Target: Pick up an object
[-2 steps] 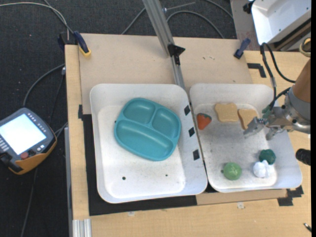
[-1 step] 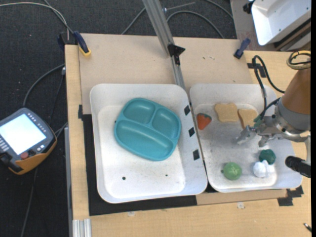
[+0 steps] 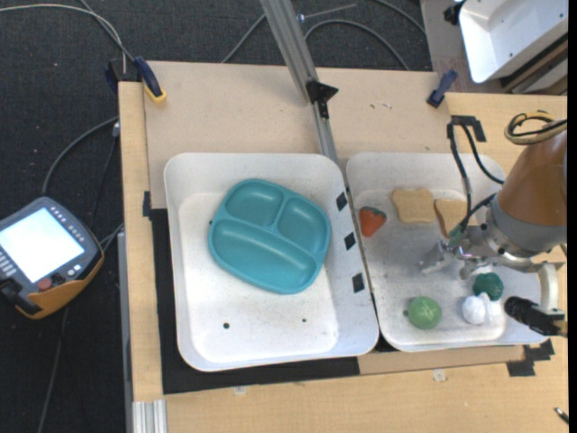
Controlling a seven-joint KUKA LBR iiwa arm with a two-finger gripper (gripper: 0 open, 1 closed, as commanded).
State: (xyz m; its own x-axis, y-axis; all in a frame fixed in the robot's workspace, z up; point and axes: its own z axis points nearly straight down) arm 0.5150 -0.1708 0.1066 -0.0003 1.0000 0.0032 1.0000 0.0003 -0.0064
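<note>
the arm (image 3: 534, 192) comes in from the right edge of the frame, its orange band showing above the grey wrist, and reaches down into the right bin (image 3: 389, 336). the gripper (image 3: 453, 253) sits low over the middle right of that bin, just above its floor. nothing shows between its tips; whether it is open or closed cannot be told from this slant.

several small things lie in the right bin. a red and orange piece (image 3: 371, 220) is against the left wall, near the top. two tan bread-like slices sit in the upper part: one tan slice (image 3: 414, 206) to the left and a second tan slice (image 3: 449, 212) just beside it, close above the gripper. a green ball (image 3: 423, 311) lies near the lower wall. a white lump (image 3: 474, 310) sits to its right, with a dark green piece (image 3: 488, 286) just above it, both near the wrist.

the left bin (image 3: 198, 327) holds a teal divided plate (image 3: 269, 234), lying tilted in its upper middle.
</note>
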